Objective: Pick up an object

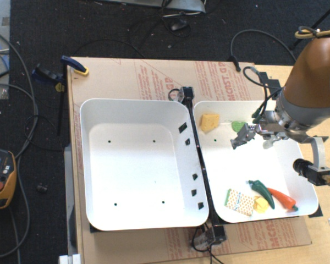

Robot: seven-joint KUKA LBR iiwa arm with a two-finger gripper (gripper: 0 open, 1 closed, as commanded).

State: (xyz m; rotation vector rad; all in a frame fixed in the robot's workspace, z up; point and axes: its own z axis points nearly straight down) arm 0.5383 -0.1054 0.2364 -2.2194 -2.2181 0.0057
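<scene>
The arm, grey with an orange band, reaches in from the right over the right-hand white bin, and its gripper hangs above the upper middle of that bin. The two fingers look spread, one to the left and one further right, with bare white bin floor showing between them and nothing pinched. Just up and left of the left finger lies a small green object, close beside the fingertip, though whether they touch is hard to tell. Further left, near the bin's upper left corner, sits a yellow sponge-like block. Well apart from the gripper, in the bin's lower part, a cluster of items lies together: a patterned flat packet, a small yellow piece just beside it, a dark green pepper-shaped toy and an orange carrot-shaped toy touching or overlapping it. The left-hand white bin sits beside the right one on the cardboard-covered surface
</scene>
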